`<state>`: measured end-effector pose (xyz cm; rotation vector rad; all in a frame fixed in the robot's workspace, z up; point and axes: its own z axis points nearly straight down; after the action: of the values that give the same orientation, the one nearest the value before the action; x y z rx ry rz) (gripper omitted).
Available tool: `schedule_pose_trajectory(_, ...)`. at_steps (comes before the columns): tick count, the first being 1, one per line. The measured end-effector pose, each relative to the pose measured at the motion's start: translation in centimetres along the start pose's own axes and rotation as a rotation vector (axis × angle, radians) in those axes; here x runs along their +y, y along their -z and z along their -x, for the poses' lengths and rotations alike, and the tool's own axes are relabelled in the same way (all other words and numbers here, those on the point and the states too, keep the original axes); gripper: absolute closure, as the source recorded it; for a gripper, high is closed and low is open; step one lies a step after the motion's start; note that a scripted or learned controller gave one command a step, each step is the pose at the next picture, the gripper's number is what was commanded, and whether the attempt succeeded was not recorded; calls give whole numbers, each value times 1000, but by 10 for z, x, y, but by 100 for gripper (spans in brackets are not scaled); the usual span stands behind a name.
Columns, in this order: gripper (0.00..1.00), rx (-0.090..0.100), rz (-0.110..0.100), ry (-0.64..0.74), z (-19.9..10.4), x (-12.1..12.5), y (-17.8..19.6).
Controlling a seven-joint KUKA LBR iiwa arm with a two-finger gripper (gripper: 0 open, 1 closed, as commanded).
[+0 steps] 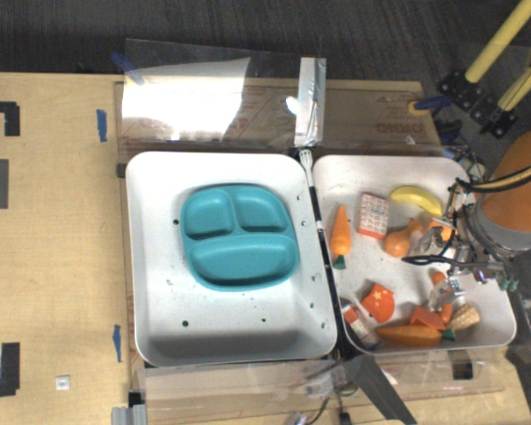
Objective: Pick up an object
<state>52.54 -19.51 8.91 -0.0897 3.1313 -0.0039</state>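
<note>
Several toy foods are seen in the right bin (336, 171), a carrot (340, 229) and banana (416, 200) among them (nothing is lifted yet), the gripper (447, 268) is lowered there, its state untellable, and a descent onto one piece is judged next.

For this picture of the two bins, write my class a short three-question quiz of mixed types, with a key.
1. True or false: the teal divided plate lies in the left bin.
2. Multiple choice: the banana lies (a) on the plate, (b) in the right bin, (c) on the wooden bench.
3. Fill in: the gripper is over the ____ bin.

Key: 1 true. 2 b. 3 right.
</note>
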Motion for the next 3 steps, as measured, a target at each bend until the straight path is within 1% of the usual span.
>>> schedule_pose_trajectory(1, 0, -5, 4, -109, 74, 77, 0)
schedule_pose_trajectory(2, 0, -3, 1, -183, 30, 83, 1)
schedule_pose_trajectory(3, 0, 0, 1, -249, 116, 37, -2)
